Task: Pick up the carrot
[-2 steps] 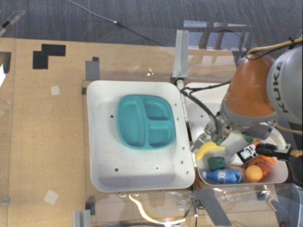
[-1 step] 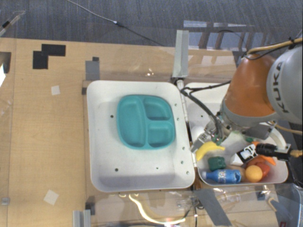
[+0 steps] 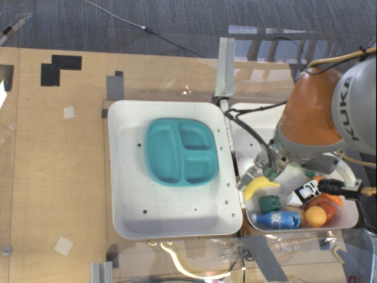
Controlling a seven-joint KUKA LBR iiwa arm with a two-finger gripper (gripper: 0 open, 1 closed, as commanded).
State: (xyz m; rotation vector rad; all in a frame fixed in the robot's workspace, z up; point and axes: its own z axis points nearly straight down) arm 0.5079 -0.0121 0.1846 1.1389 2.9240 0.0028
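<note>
In the camera view you see two white bins side by side on the tabletop point(image 3: 53, 175). The left bin point(image 3: 126, 217) sits in the middle of the frame and holds a teal divided plate point(image 3: 179, 152) near its centre. The right bin point(image 3: 350, 217) lies at the right of the frame, with the arm point(image 3: 312, 111) reaching over its upper part. The gripper point(image 3: 262, 171) hangs low at that bin's left side, just above a yellow banana point(image 3: 261, 187), and you cannot tell whether it is apart or together. The carrot point(image 3: 331, 200) lies toward the bin's lower right corner, well apart from the gripper and just above an orange ball point(image 3: 316, 216). Along the bin's lower edge you also find a blue bottle point(image 3: 278, 219), with a green piece point(image 3: 270, 203) just above it.
</note>
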